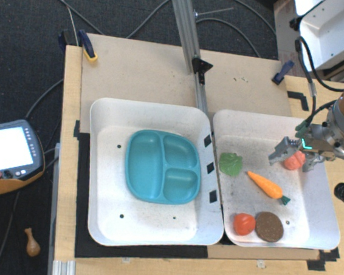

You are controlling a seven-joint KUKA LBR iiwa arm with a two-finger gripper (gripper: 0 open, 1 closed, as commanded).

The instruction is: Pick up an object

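In the right bin I see my pincer low over a small pink toy, its grip I cannot tell, and the toy looks light, smooth, best pinched across the middle.

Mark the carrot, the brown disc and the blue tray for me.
carrot [263, 185]: camera view, middle of its orange body.
brown disc [269, 226]: camera view, centre of its top face.
blue tray [147, 162]: camera view, floor of its large left compartment.
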